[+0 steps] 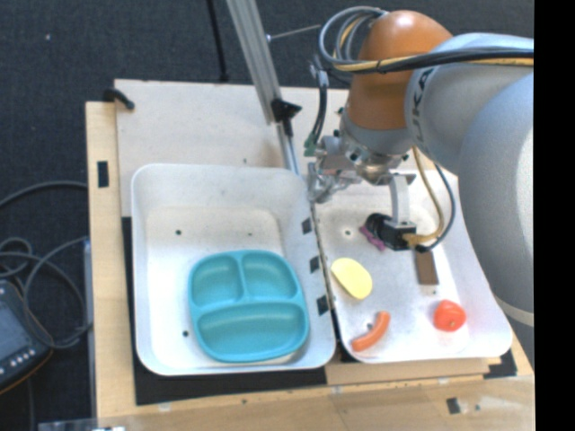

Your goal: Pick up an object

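Observation:
My gripper [322, 187] hangs over the far left corner of the right bin [467, 330], close to the wall it shares with the left bin. Nothing shows in its grasp. In the right bin a yellow lemon-shaped piece [352, 278] lies near the dividing wall, well in front of the gripper. An orange-red sausage-shaped piece [371, 330] lies at the front edge. A red tomato-like ball [449, 315] sits at the front right, and a small brown block [426, 268] lies behind it.
The left bin [153, 241] holds a blue divided plate [247, 305] in its front half. A slanted metal rail [260, 61] rises behind the bins, just left of the gripper. The grey arm covers the right bin's far right side.

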Tool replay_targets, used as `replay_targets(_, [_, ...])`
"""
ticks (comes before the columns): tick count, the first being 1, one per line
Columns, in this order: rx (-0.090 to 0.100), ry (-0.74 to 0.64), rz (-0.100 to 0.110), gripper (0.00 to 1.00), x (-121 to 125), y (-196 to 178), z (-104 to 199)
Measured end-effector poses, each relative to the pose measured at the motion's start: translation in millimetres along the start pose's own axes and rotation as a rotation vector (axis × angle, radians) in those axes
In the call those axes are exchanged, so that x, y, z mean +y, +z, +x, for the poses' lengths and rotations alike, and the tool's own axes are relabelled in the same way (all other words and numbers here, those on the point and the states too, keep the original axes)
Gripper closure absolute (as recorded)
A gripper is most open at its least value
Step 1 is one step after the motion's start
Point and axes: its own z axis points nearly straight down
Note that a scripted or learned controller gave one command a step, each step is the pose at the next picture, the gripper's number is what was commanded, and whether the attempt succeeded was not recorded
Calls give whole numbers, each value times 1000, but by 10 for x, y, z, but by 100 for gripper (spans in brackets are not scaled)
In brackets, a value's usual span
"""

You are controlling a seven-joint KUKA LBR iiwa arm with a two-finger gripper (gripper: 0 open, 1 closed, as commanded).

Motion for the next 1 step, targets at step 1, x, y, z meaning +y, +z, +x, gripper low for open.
replay_targets(1, [-1,1,0,100,-65,39,465])
